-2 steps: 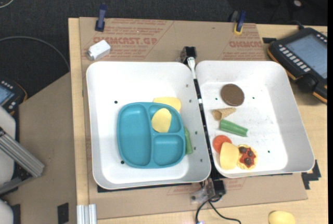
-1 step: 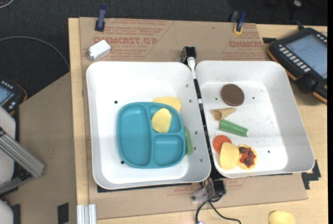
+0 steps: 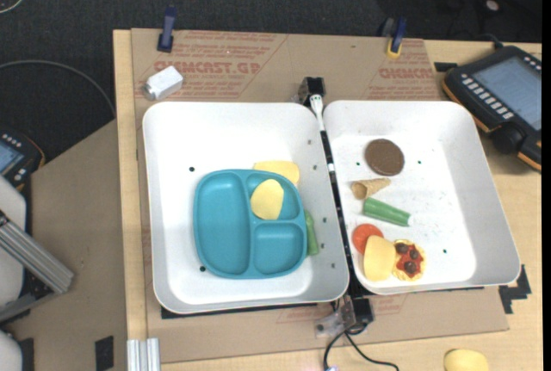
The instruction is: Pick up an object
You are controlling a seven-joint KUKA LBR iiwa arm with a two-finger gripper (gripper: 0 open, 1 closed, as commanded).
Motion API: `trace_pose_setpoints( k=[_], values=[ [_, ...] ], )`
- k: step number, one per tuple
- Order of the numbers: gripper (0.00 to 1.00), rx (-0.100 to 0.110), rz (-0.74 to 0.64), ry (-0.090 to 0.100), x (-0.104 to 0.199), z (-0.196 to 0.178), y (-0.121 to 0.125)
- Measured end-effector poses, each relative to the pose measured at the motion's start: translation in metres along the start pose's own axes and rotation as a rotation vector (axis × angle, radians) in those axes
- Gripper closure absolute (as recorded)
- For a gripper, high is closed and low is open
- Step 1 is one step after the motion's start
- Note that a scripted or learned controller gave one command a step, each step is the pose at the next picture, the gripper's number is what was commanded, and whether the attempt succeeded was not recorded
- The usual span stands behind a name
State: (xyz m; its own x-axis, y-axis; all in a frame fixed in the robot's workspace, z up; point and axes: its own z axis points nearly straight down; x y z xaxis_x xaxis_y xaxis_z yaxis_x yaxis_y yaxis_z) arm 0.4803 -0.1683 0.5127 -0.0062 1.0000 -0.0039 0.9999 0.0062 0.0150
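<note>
Left bin (image 3: pixel 164 188) holds a glossy teal divided tray (image 3: pixel 231 227) with a yellow oval piece (image 3: pixel 268 200) in its top-right compartment, a yellow slab (image 3: pixel 280 170) tucked behind the tray, green strip (image 3: pixel 311 233) at its right edge. Right bin (image 3: pixel 465 188) has a brown disc (image 3: pixel 384 157), tan cone (image 3: pixel 370 187), green pod (image 3: pixel 386 211), red round piece (image 3: pixel 367 234), yellow wedge (image 3: pixel 378 259) and pizza slice (image 3: pixel 408 259), clustered at its left. White block (image 3: pixel 164 83) on the cardboard-covered counter (image 3: pixel 258 59), handheld controller (image 3: pixel 504 94) at right.
</note>
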Motion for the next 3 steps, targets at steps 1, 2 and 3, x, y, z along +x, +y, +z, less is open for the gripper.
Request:
trace_pose_setpoints(
  k=[1,2,3],
  values=[
    [1.0,0.024,0.011,0.006,-0.043,0.107,-0.004],
    [1.0,0.003,0.004,-0.001,-0.029,0.018,-0.001],
    [1.0,0.02,0.01,0.005,-0.057,0.095,-0.003]
  ],
)
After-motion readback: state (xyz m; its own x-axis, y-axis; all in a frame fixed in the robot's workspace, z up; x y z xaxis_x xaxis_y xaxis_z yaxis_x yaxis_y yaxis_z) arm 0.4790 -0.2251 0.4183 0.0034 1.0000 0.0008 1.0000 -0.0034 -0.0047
